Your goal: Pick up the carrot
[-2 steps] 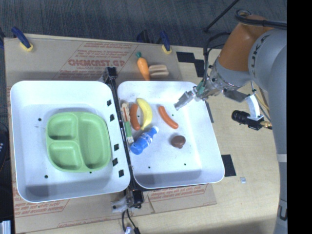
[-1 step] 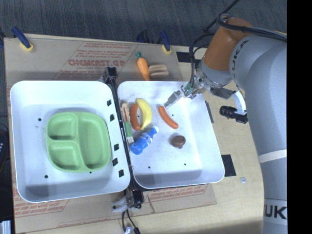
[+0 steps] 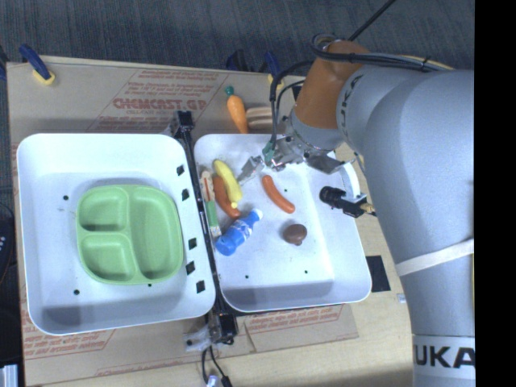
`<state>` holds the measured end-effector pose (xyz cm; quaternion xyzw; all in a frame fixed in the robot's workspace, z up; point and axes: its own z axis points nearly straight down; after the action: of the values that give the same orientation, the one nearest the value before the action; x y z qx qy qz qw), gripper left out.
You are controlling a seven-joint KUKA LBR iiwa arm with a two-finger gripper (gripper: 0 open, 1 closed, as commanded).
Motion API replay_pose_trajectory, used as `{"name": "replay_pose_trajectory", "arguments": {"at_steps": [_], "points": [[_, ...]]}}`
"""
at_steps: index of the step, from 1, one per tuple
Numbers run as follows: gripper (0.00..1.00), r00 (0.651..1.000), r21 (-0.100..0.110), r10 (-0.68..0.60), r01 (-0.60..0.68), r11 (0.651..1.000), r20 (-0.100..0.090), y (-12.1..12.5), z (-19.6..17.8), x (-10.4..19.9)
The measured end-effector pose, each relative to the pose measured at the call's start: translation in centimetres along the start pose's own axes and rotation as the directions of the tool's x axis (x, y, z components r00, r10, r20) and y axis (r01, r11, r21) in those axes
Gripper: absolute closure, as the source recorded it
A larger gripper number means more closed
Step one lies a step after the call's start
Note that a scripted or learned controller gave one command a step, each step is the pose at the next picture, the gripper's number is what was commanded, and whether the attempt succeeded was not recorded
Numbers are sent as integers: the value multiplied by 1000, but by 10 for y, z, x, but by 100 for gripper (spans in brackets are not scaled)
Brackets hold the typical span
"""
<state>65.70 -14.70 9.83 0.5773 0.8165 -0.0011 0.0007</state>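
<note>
Carrot (image 3: 236,112) lies on the desk just behind the right bin (image 3: 322,285), outside its rim. Gripper (image 3: 260,163) hovers inside that bin, empty, jaws apparently parted. It should clear the rim, align along the carrot, then descend.

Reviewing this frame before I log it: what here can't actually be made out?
- Two-finger gripper: small and dark against the right white bin; finger state unreadable.
- Orange carrot with green top, on the cardboard behind that bin: its lower end meets the bin rim, contact unclear.
- Pile beside the yellow banana: items overlap along the bin's left wall, shapes indistinct.
- Small brown round object: too small to identify.
</note>
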Motion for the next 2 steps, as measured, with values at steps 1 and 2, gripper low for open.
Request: {"name": "replay_pose_trajectory", "arguments": {"at_steps": [1, 2], "points": [[0, 969, -1, -246, 246, 969, -1, -5, -19, -16], [0, 973, -1, -230, 230, 973, -1, -21, -32, -61]]}}
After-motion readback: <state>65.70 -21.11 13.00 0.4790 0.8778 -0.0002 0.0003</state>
